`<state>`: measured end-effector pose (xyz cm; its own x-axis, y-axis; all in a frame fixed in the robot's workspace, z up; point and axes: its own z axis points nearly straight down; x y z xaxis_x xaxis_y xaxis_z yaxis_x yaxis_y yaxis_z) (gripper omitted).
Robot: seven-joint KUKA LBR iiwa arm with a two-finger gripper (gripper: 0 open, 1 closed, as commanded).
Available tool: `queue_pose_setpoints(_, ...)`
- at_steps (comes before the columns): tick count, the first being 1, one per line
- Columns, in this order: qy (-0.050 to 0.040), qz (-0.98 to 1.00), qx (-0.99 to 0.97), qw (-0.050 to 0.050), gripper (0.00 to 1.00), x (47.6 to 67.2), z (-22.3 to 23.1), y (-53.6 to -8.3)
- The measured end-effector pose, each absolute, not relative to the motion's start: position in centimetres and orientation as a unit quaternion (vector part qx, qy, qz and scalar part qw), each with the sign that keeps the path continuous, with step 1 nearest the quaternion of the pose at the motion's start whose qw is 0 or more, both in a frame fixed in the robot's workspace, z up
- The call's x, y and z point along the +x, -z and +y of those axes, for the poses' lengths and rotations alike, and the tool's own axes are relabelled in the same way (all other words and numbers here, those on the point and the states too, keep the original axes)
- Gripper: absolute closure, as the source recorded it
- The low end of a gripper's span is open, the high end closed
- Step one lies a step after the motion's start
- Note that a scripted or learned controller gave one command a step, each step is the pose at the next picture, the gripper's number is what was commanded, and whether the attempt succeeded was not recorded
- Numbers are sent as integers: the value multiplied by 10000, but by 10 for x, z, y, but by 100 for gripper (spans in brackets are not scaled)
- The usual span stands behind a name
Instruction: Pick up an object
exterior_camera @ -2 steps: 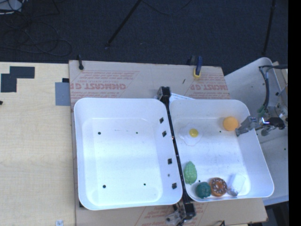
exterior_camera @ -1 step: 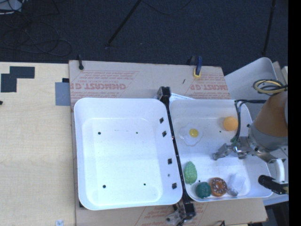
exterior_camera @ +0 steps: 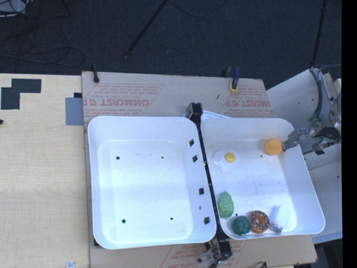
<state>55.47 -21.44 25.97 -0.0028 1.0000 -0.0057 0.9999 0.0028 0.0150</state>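
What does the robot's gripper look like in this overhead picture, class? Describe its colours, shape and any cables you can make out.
The gripper reaches in from the right edge as a slim grey metallic piece tapering toward the right bin. Behind it sits a darker, blocky wrist section with pale and black parts. Thin cables curve above it along the edge. No markings are readable at this size.

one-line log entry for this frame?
gripper: right bin's far right edge, beside orange ball | held: nothing seen | fried egg, donut: untouched
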Motion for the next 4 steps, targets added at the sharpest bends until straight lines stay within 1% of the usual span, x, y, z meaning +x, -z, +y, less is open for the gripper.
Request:
queue_pose_setpoints(1, 7, 7079, 7063, -6, 0, 551, -213, -249)
queue_pose_setpoints(2, 34, 7070, 7072, -74, 0, 542, -211, -108)
queue_pose_setpoints(3, 11, 7070, 7072, -24, 100, 545, -214, -126)
queue_pose_setpoints(4, 12, 7068, 7074, -27, 0, 545, -214, -126)
